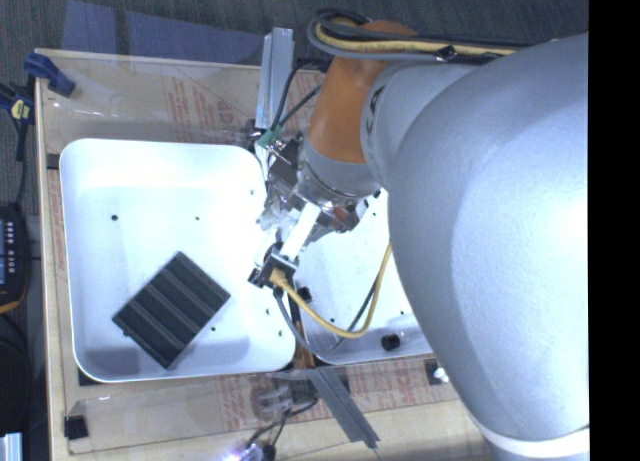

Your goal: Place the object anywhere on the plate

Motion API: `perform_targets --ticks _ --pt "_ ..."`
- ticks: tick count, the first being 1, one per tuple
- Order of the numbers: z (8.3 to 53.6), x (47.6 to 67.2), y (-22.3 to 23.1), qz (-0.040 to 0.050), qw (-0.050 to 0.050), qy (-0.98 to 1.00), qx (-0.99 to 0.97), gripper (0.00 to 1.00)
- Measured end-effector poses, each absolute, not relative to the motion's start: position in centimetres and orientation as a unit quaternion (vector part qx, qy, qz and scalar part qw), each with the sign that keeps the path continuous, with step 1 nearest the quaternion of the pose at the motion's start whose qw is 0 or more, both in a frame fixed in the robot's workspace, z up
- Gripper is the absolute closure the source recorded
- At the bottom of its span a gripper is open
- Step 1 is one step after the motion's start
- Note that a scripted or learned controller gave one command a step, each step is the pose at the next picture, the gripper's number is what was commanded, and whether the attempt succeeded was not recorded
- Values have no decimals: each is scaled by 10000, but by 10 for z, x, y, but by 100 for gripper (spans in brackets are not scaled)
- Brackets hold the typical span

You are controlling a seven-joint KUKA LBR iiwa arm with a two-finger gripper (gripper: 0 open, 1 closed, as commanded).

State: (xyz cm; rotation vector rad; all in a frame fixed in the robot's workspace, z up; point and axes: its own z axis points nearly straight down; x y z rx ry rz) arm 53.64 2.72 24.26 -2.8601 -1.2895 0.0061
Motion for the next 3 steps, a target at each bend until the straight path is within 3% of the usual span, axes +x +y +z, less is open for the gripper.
perform_targets --ticks 1,2,3 --pt "225 567 126 40 19 -3594 -9332 100" --pt "225 568 126 39 19 -3592 -9333 0" --pt "265 605 160 29 12 -3744 -9273 0"
